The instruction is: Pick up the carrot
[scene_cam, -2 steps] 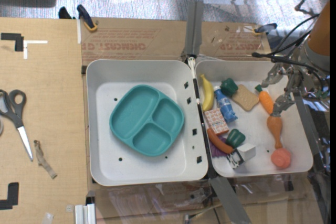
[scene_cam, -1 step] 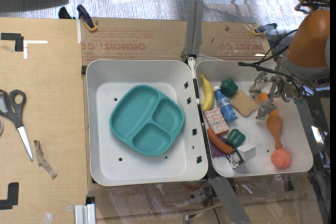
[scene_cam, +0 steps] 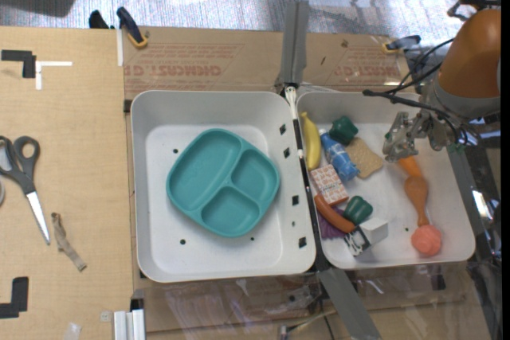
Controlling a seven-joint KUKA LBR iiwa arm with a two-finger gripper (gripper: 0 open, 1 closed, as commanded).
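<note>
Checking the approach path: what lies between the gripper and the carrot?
Nothing: in the camera view the gripper hangs right above the carrot, no object between them.

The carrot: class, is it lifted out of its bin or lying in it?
Lying in it. The carrot rests on the right bin's floor, just below the gripper, beside the chicken drumstick.

The counter (scene_cam: 72, 171) is carrying two white bins — the left bin (scene_cam: 147, 195) and the right bin (scene_cam: 454, 251) sitting side by side — with scissors (scene_cam: 28, 179) lying near its left edge.
</note>
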